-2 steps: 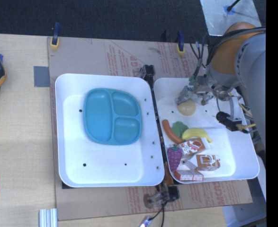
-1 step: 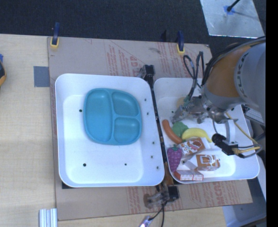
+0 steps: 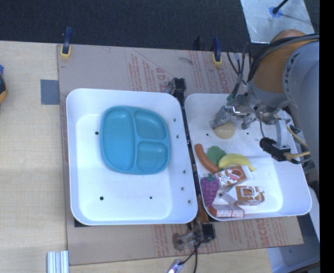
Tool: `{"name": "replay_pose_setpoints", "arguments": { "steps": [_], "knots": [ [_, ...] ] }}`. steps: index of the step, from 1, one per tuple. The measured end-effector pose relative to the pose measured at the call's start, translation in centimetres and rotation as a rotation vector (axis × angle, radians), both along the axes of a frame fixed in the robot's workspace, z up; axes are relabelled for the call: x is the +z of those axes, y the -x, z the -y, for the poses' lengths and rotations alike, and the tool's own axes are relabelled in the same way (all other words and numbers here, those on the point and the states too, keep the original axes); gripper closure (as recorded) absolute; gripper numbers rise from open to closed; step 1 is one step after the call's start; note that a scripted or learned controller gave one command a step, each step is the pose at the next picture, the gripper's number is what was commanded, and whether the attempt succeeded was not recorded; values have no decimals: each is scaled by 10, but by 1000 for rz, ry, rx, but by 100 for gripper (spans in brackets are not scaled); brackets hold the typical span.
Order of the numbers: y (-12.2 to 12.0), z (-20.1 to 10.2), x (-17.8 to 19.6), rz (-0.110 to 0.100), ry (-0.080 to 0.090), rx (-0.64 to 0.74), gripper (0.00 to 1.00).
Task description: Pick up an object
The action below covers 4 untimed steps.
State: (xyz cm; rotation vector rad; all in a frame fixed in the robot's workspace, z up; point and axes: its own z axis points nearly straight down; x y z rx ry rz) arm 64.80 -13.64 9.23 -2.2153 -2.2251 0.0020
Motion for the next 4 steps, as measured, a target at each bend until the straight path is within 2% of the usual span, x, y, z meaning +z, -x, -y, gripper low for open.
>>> {"name": "replay_pose_setpoints", "arguments": {
  "steps": [2,3,4],
  "knots": [
    [-8,-17,0,-2,-1,2,0],
    [-8,-5,0,1,0,-2,0],
    [92,-13,-1,-3,0,0,0]
  ]
}}
